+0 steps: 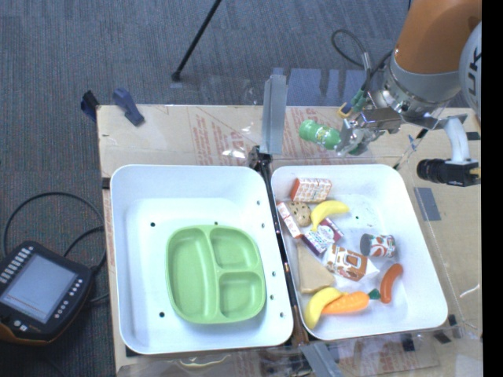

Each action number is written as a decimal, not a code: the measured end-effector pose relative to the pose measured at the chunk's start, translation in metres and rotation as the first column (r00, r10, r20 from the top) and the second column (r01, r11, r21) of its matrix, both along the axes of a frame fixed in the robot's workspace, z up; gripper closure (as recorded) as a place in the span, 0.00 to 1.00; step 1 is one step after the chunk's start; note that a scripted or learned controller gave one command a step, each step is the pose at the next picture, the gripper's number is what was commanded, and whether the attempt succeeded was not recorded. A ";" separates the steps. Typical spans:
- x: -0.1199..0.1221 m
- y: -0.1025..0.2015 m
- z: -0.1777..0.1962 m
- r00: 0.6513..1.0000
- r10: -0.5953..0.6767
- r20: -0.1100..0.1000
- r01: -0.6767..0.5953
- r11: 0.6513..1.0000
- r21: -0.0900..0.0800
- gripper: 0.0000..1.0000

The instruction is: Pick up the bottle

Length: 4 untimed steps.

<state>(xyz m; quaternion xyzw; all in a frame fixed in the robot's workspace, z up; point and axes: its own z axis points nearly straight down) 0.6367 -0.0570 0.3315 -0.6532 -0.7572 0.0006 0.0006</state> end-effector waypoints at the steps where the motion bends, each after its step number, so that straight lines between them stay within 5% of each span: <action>1: -0.006 -0.006 0.105 0.985 0.175 0.001 -0.175 0.985 0.000 1.00; 2: -0.026 -0.068 0.105 0.944 0.330 0.001 -0.330 0.944 0.001 1.00; 3: -0.028 -0.060 0.105 0.898 0.441 0.001 -0.441 0.898 0.001 1.00; 4: -0.026 -0.131 0.105 0.835 0.550 0.002 -0.550 0.835 0.000 1.00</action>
